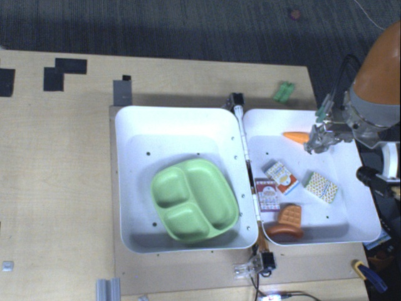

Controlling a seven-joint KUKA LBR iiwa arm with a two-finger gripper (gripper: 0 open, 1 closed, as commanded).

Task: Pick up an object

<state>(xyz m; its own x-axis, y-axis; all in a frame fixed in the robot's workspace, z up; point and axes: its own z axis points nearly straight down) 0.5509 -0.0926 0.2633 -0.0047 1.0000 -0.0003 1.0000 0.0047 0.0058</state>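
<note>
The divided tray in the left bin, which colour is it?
Light green, seen in the camera view.

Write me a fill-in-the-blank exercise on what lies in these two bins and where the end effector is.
1. The green divided plate lies in the ____ bin.
2. The end effector hangs over the right bin, beside the ____ carrot.
3. The plate has ____ compartments.
4. The brown waffle-like toy lies by the right bin's ____ wall.

Missing words: left; orange; three; near
</note>
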